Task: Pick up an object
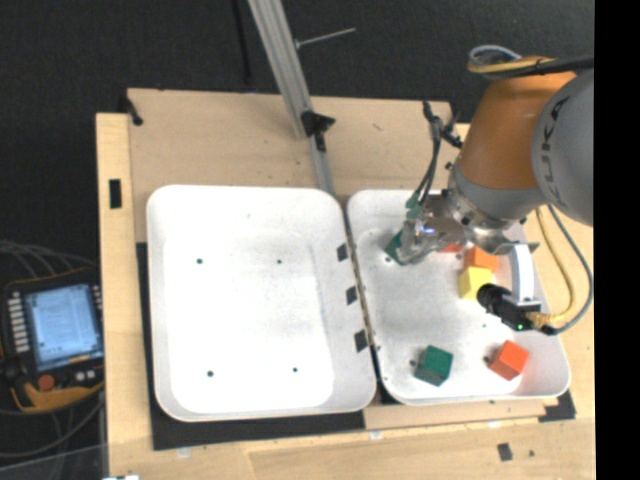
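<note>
Grey-orange arm point(515, 148) reaching over right bin point(400, 313), gripper point(408, 248) hanging low near bin's upper left. Grip state impossible to tell. Green block point(433, 364) lying below gripper, well apart; yellow block point(472, 283), orange cube point(508, 359) sitting to its right.

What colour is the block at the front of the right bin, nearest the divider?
Green: the block shows plainly in the camera view.

Grey arm with orange band point(510, 118) reaches in from right, wrist bent downward; two-finger gripper point(408, 248) lowered, pointing left.
</note>
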`<state>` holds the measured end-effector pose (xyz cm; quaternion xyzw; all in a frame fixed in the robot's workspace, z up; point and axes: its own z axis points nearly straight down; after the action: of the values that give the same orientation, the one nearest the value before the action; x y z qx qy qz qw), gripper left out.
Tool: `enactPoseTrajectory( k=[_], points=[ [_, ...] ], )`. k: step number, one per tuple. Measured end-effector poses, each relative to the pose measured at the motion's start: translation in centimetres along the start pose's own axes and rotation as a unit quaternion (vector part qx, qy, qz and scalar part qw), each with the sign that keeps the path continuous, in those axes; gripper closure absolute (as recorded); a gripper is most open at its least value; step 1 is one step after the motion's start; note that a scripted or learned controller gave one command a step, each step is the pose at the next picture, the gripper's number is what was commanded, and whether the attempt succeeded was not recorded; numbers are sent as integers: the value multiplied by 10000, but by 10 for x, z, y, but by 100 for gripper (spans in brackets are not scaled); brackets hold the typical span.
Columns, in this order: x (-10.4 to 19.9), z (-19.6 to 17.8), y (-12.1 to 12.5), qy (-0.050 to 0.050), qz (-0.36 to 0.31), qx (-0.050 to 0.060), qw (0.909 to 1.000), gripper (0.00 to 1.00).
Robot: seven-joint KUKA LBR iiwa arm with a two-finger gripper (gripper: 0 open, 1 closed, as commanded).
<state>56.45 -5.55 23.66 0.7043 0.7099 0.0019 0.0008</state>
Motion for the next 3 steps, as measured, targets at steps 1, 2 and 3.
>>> enactPoseTrajectory(
  k=[1, 2, 3],
  points=[
    [53, 10, -4, -3, 7, 18, 10000, 100],
    [98, 1, -10, 2, 0, 7, 10000, 100],
    [146, 10, -11, -6, 7, 22, 10000, 100]
  ],
)
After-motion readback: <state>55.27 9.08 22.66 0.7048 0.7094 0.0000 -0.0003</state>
